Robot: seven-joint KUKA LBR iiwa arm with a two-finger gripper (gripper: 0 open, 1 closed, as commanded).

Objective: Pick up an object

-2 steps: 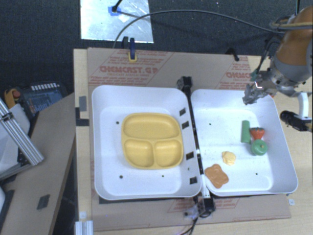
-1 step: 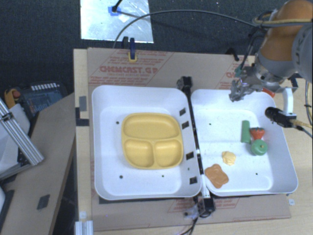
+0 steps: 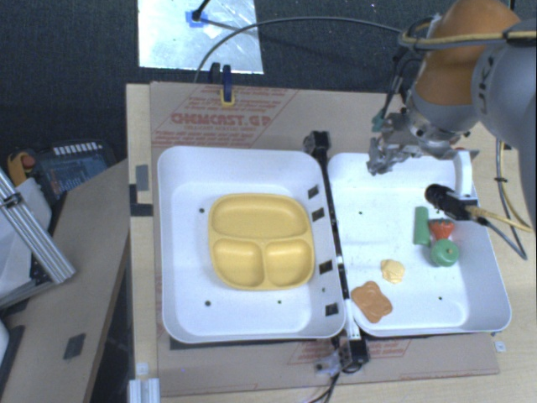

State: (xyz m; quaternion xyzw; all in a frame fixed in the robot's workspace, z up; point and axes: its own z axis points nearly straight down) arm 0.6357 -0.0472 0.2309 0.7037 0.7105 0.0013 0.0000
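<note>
Camera view, jaws [image 3: 379,164] blurred, arm [image 3: 470,65] cropped right

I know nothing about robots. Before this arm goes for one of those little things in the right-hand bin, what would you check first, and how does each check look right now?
1. Objects present in the right bin: ok; green block, green ball, yellow piece, orange piece.
2. End effector above that bin: ok, near its far edge.
3. End effector carrying nothing: ok.
4. Finger opening: cannot tell.
5. Targets well separated: not ok; block, ball and a red item are crowded together.
6. Yellow tray out of the way: ok, in the left bin.
</note>
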